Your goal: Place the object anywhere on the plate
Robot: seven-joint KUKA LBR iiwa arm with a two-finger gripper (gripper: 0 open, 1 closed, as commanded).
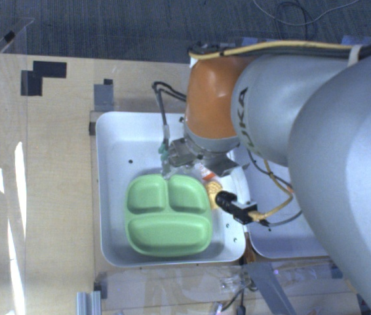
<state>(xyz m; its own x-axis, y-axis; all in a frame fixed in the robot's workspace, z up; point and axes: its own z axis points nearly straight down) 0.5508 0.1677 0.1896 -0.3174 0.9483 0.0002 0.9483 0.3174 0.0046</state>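
Observation:
A green plate with three compartments lies in the front part of the left white bin. Just off the plate's right rim a small yellow and orange object peeks out from under the arm. My gripper hangs low over the plate's far right corner, close beside that object, and the orange wrist band and the wrist hide most of it. I cannot tell whether the object is between the gripper's parts or lying in the bin.
The right white bin is largely covered by the grey arm. Black and yellow cables trail from the wrist across the seam between the bins. Wooden bench surface lies to the left.

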